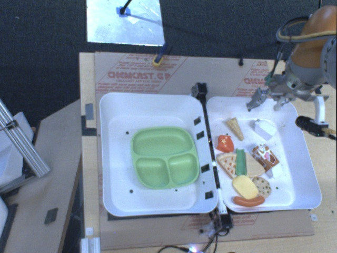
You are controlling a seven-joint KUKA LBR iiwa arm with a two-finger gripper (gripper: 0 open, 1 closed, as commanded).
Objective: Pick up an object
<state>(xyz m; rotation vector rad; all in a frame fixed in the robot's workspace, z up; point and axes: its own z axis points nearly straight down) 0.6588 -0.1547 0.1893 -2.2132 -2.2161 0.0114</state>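
On my table, the right bin's toy food lies toward the frame's lower left of my jaws, which hang spread and empty, cone nearest.

Two shallow white bins side by side: left bin, right bin. One green divided plate, three compartments, in the left. Eight small toys in the right: one cone, one white piece, one red piece, one pizza slice, one green stick, one wrapped snack, one yellow piece, one cookie, plus one sausage.
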